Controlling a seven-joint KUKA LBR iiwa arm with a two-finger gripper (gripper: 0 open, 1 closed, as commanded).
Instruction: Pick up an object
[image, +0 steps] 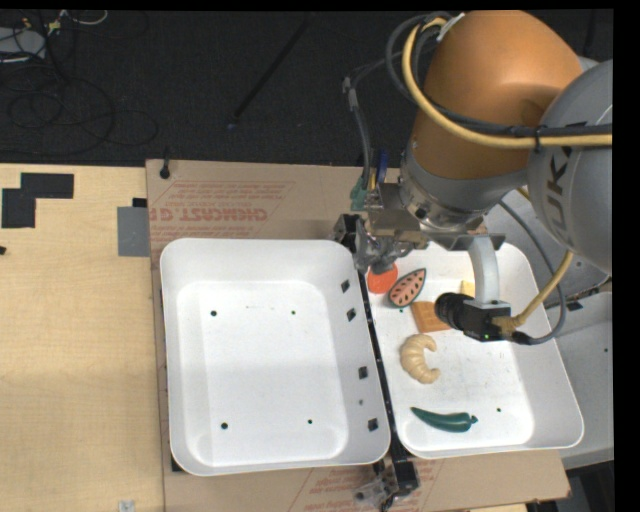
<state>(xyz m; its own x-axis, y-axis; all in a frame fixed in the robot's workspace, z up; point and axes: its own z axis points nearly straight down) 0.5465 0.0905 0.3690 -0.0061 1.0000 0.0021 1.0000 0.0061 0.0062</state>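
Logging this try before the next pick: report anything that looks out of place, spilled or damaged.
Nothing stands out. The croissant, green pepper, watermelon slice and orange piece all lie inside the right bin, none over its rim. The pincer is low at that bin's far left corner.

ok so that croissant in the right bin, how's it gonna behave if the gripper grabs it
The croissant looks like a toy, so probably stiff and light. Its curved, tapered shape may slip out of a pinch. It lies flat, so it likely won't roll.
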